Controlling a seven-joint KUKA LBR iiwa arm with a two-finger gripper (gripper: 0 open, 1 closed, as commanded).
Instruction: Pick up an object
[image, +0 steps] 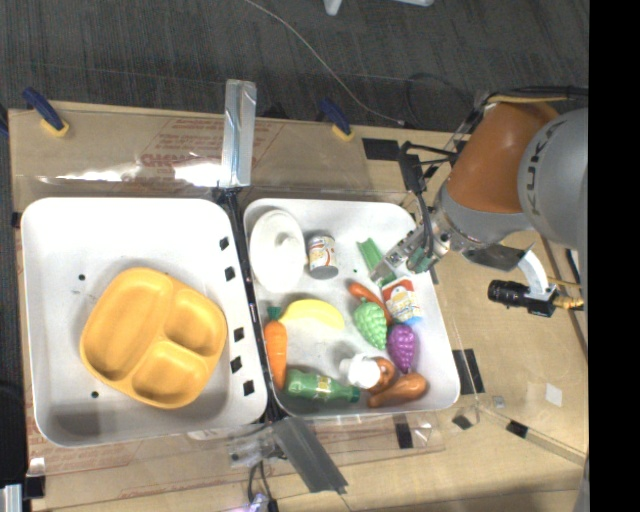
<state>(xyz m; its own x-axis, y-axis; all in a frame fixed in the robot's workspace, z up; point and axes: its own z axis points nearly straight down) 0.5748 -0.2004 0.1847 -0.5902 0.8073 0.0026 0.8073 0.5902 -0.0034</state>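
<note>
Objects for picking lie crowded in the right bin (262, 222): white bowl (276, 245), small can (321, 255) with an unreadable label, yellow lemon (312, 317), carrot (276, 345), green grapes (371, 324), purple grapes (402, 345), green bottle (322, 385), and a red-and-white carton (400, 298), print illegible. Gripper (412, 255) sits at this bin's upper right rim, above the carton; cannot tell its opening or whether it holds anything. Left bin (50, 240) holds a yellow divided tray (152, 335), with bare floor around it. Faint red print on the cardboard bench (180, 140), unreadable. Dark carpet beyond.
</note>
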